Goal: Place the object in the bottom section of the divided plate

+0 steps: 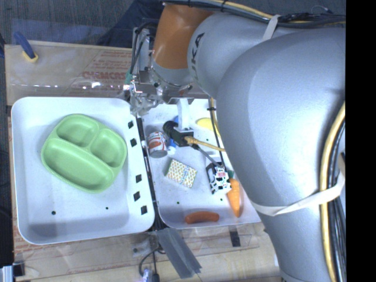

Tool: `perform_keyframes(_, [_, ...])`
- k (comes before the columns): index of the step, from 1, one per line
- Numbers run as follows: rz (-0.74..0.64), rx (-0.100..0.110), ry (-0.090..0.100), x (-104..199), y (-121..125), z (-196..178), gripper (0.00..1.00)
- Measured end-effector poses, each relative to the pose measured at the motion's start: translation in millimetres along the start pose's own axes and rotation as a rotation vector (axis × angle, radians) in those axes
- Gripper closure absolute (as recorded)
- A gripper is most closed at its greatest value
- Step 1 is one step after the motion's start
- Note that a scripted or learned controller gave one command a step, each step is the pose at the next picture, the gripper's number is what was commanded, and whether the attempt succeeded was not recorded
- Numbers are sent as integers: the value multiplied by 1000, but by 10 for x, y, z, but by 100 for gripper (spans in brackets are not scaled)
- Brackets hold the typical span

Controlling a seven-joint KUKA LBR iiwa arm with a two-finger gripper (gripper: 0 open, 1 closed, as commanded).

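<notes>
Hanging over the seam between the two shallow white bins (76, 228), the metal gripper (141, 101) sits at their upper edge; whether it grips anything cannot be told. A glossy green three-section moulded plate (85, 151) lies in the left bin. The right bin holds a small cylindrical can (157, 144), a patterned square packet (180, 173), an orange carrot (234, 197) and a smooth reddish sausage (202, 217).

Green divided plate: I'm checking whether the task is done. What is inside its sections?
Nothing lies in the green divided plate; all three sections show bare in the left bin. No part of it is covered.
</notes>
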State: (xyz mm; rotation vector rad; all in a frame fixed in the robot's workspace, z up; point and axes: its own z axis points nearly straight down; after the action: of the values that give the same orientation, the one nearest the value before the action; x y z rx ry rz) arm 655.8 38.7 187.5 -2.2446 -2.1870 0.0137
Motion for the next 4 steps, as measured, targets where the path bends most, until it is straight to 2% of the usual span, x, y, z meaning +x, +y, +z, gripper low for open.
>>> perform_keyframes(1, [278, -3, -1, 797, -26, -533, 100])
perform_keyframes(2, [430, 2, -3, 1644, -259, -56, 100])
perform_keyframes(3, [199, 0, -3, 1765, -691, -212, 100])
perform_keyframes(4, [41, -4, -3, 1785, -662, -475, 100])
